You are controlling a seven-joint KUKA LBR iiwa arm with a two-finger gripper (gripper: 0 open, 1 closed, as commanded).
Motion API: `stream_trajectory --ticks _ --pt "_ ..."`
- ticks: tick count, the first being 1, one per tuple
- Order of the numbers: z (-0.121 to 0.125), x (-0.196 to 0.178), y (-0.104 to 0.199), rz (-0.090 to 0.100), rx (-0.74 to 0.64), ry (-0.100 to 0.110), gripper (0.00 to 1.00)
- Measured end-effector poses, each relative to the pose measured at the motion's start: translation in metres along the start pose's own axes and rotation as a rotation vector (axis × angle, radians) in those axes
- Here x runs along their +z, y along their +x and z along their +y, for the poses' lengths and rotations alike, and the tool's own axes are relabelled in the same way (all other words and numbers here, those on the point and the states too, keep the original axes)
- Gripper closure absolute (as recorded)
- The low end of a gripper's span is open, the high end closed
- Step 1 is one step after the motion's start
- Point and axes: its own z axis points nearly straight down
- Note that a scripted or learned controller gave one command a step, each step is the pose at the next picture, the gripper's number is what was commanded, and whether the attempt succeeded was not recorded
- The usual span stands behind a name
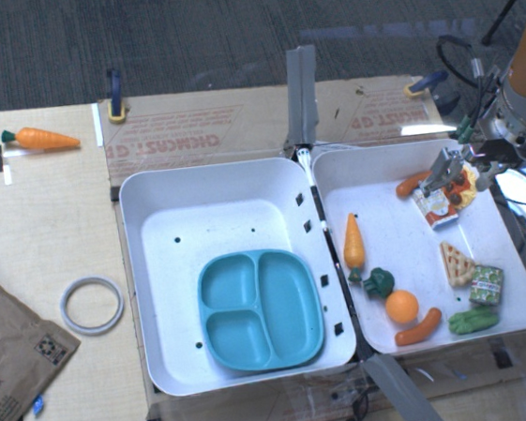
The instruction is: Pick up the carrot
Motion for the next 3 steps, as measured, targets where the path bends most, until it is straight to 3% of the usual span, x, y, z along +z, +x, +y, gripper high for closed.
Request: stream_trajectory --ticks 1,2,3 --pt "-0.027 0.091 0.054 0.001 -0.118 0.0 0.0" --pt "-0.052 0.19 0.03 0.0 -0.235 -0.003 0.0" --pt "-0.075 0.19 0.032 0.001 -0.255 -0.001 0.0"
